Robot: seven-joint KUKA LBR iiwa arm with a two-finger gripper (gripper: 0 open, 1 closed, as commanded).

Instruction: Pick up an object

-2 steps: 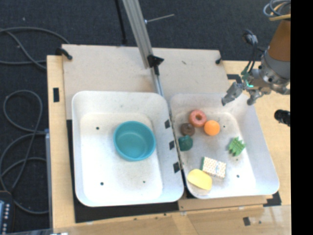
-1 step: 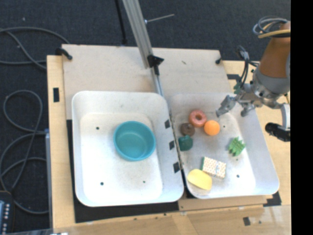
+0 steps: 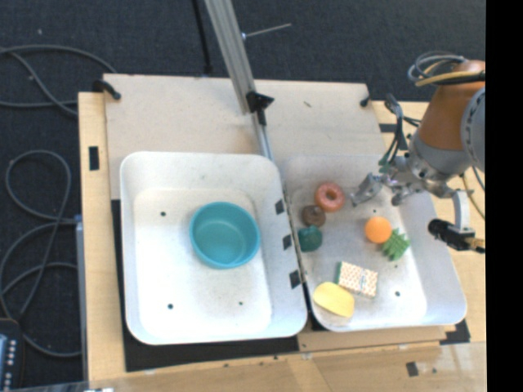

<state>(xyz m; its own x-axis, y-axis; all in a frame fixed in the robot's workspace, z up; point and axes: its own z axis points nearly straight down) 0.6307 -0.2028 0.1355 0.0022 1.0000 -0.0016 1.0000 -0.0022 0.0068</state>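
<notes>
Objects for picking lie in the right bin (image 3: pixel 437 296), and none of them is between the fingers of the tool (image 3: pixel 377 188). The tool hangs over the upper part of this bin, at the end of the grey arm (image 3: pixel 445 141) with the orange band, which comes in from the right. I cannot tell if the tool is open or closed, because its metal parts are small and blurred. Nearest to the tool, on its left, is a pink ring (image 3: pixel 330 196). Just below the ring sits a small brown round piece (image 3: pixel 313 215), and under that a dark teal block (image 3: pixel 310 238), close to the left wall of the bin. Below the tool, a little to the right, is an orange ball (image 3: pixel 377 229), and a green toy (image 3: pixel 396 246) touches it on the lower right side. Lower in the bin lies a patterned box (image 3: pixel 358 278), and a yellow piece (image 3: pixel 333 300) lies beside it near the front rim. The left bin (image 3: pixel 155 300) holds a teal bowl (image 3: pixel 225 233), upright, about in its middle. Both bins stand side by side on the counter (image 3: pixel 176 109).
</notes>
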